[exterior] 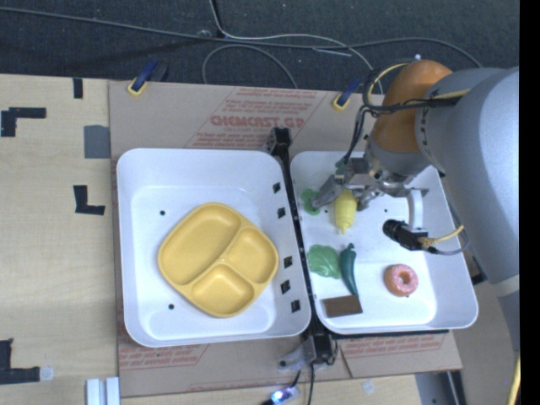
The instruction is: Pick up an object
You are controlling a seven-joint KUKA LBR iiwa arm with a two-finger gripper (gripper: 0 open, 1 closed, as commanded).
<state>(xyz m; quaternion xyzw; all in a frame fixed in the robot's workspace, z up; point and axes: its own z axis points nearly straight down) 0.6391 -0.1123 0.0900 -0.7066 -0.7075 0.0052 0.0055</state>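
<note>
On the tabletop (51, 251) I see a big brown cardboard sheet (245, 121) w/ red print, and 2 white bins sit on it side by side. Left bin (139, 175) holds a yellow plate (218, 258) w/ 3 parts, lying flat near the middle. Right bin (451, 306) holds the small stuff.

My arm (472, 150) comes in from the right, big and grey, w/ an orange part (413, 87) up top. It hangs over the back of the right bin. Its gripper (344, 194) is low down by the yellow toy corn (345, 213), which looks like it is right at the tips. I can't tell if the fingers are apart or together, they are too small and dark, and I can't tell if the corn is pinched or just beside them.

A small green thing (310, 201) lies just left of the corn, near the bin's left wall. Closer to the front, a light green leaf toy (323, 261) lies by a dark green pepper (348, 264); they touch or nearly do. A brown block (342, 306) lies just in front of the pepper. A pink donut (401, 280) sits to the right, apart from the rest. A black part (403, 234) w/ a cable hangs off the wrist, above the donut.

Blue and yellow clamps (145, 76) hold the cardboard's back corners.
</note>
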